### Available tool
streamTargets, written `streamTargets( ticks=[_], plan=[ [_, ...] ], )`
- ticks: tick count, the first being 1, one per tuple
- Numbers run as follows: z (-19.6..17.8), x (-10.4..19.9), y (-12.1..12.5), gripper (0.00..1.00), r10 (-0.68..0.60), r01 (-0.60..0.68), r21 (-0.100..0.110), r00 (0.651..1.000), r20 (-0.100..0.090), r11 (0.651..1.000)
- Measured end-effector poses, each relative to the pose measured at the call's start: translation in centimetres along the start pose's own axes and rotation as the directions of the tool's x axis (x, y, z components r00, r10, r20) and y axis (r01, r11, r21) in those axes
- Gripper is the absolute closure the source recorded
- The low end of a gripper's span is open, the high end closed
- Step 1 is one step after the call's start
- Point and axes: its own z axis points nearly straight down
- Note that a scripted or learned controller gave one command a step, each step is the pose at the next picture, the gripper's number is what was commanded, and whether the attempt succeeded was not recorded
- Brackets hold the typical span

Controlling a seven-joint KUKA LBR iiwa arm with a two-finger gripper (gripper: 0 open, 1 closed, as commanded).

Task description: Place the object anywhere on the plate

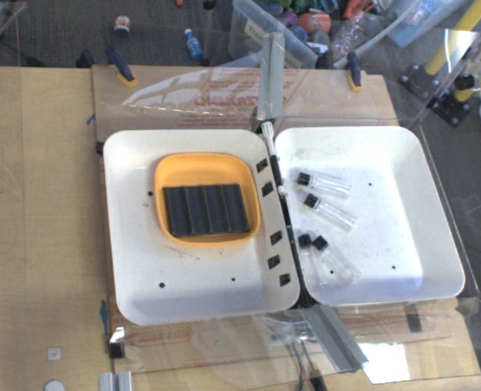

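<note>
An orange-yellow square plate lies in the left white bin, a little back of its middle. A black ridged rectangular block rests flat on the plate and covers most of its floor. In the right white bin, three clear vials with black caps lie loose near the left side: one at the back, one in the middle and one nearer the front.
A row of small black tabs runs along the seam between the bins. An upright metal bar stands behind the seam. A clear crate of coloured toys sits beyond the bench.
</note>
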Motion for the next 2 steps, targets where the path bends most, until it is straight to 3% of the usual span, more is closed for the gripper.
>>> streamTargets(
  ticks=[1,2],
  plan=[
    [0.0,-0.18,-0.08,1.0,-0.038,0.038,0.0,0.999,0.0,0.999],
    [-0.01,-0.36,0.32,1.0,-0.267,0.267,0.001,0.964,0.001,0.964]
  ],
)
